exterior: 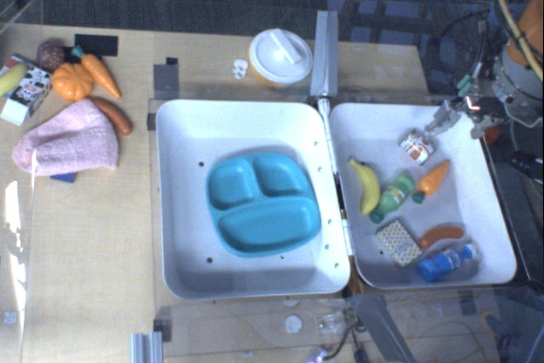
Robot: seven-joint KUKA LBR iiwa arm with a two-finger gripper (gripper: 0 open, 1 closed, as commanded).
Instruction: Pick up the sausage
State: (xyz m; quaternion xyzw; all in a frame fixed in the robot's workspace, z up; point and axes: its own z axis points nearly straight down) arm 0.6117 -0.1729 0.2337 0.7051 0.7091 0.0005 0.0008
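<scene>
One fixed camera looks down at a slant from above on both white bins (170, 208), from moderate height.

At the upper right, the arm (520, 72) is seen as a grey, rounded body with an orange band above the wrist. Thin metallic linkages and a pale bracket are carried at the gripper (442, 119), marked by small teal and red spots. Dark cables and a yellow hose are looped behind the wrist

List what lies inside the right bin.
The right bin holds a banana, green bottle, carrot, small can, sausage, blue bottle and checkered packet. Nothing looks covered.
</scene>
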